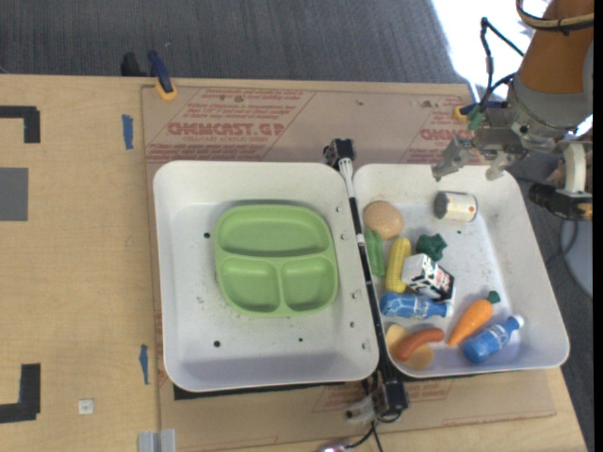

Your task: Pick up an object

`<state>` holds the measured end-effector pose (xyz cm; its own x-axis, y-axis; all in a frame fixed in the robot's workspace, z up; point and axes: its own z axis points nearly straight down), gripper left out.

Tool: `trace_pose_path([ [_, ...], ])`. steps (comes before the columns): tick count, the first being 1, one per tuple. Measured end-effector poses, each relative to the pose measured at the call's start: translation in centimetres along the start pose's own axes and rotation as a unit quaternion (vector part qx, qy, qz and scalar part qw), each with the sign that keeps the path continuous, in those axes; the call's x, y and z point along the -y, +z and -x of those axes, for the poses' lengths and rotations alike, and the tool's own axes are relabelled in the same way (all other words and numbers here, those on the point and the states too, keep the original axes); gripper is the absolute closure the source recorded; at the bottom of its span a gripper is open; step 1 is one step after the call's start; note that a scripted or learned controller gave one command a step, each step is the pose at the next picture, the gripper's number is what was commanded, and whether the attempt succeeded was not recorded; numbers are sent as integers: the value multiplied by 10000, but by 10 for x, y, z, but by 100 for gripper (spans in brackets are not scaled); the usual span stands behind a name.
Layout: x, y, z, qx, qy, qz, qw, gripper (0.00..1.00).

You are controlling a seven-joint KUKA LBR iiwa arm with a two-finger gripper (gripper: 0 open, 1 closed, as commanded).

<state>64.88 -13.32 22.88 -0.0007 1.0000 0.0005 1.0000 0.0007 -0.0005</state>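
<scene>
My gripper (470,166) hangs open over the back rim of the right bin (539,281), with nothing between its fingers (447,164). Just below it in the bin lies a small cream cylinder (455,205). The same bin holds a tan round potato (382,217), a green pod (375,250), a yellow corn cob (398,263), a dark green piece (431,247), a black-and-white carton (430,278), a blue-and-white packet (413,306), a carrot (474,318), a blue bottle (490,339) and a red sausage (417,344).
The left bin (184,252) holds a green divided plate (276,257). A black clamp (339,151) sits at the top of the seam between the bins. Cardboard (283,121) lies under both bins, and the arm (556,55) reaches in from the upper right.
</scene>
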Motion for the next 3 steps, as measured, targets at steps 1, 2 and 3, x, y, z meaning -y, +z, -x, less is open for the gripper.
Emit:
trace_pose_path([
  [1,7,116,44,0,424,-24,9991,0],
  [2,-18,137,70,-103,-843,-87,9964,0],
  [3,-20,126,70,-73,-869,-53,9962,100],
])
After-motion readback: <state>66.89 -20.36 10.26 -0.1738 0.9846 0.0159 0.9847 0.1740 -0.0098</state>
